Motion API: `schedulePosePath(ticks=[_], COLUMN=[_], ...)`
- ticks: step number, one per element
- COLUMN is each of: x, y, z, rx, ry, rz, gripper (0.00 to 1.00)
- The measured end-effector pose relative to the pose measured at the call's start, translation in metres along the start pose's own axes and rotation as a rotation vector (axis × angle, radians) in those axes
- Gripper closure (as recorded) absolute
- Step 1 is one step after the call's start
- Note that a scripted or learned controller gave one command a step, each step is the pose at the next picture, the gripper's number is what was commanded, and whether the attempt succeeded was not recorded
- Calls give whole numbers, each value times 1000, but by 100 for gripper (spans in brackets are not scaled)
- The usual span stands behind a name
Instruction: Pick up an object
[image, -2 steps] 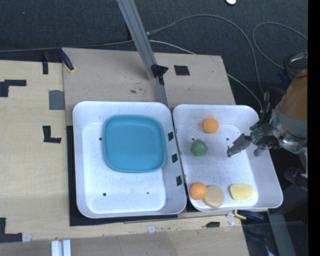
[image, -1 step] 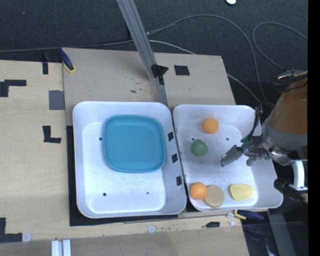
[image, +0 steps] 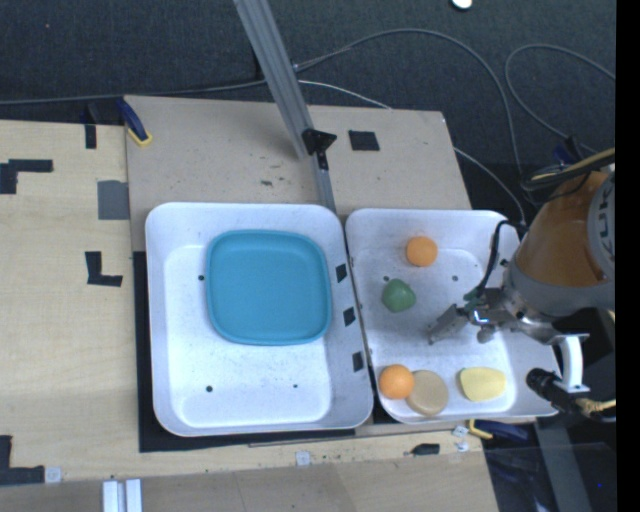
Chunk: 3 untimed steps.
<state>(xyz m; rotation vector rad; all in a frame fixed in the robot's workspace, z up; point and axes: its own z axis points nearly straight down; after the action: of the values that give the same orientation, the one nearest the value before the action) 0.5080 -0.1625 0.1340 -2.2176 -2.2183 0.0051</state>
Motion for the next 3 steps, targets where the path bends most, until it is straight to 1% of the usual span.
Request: schedulePosePath(ticks=[1, 2, 3], x=[0, -1, -3], y=[1, 1, -3], z=[45, 33, -10], rx=[-7, -9, -8], ry=[-2, -3, -2], rz=[0, 1, 0], gripper=[0, 100, 100])
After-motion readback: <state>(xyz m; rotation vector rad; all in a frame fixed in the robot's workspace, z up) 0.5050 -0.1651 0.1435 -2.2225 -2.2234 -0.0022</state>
